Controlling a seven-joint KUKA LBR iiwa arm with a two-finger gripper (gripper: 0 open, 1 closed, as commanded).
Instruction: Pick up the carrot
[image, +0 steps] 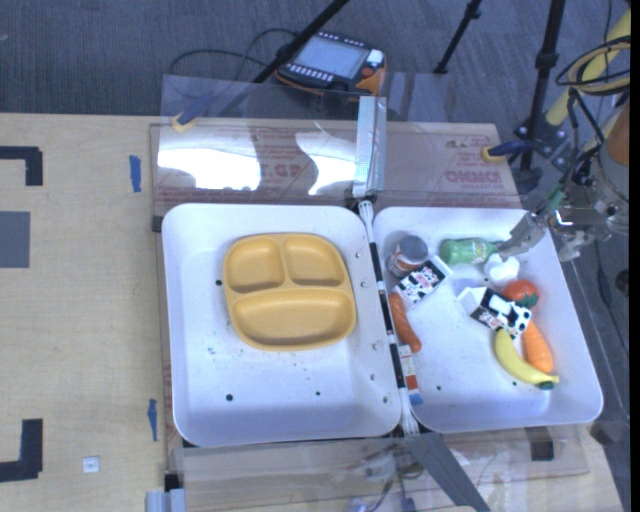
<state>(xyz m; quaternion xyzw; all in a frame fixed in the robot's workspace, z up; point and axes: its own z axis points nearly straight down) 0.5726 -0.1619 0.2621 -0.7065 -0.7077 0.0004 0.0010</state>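
Note:
An orange carrot lies in the right bin, near its right wall, alongside a yellow banana. Its upper end is next to a red-orange round item. My gripper hangs over the far right corner of that bin, above and apart from the carrot, close to a white item. Nothing shows between it and the carrot.
The right bin also holds a green bottle, a small can, two black-and-white patterned pieces and an orange-red stick-shaped item by the left wall. A yellow divided plate sits in the left bin.

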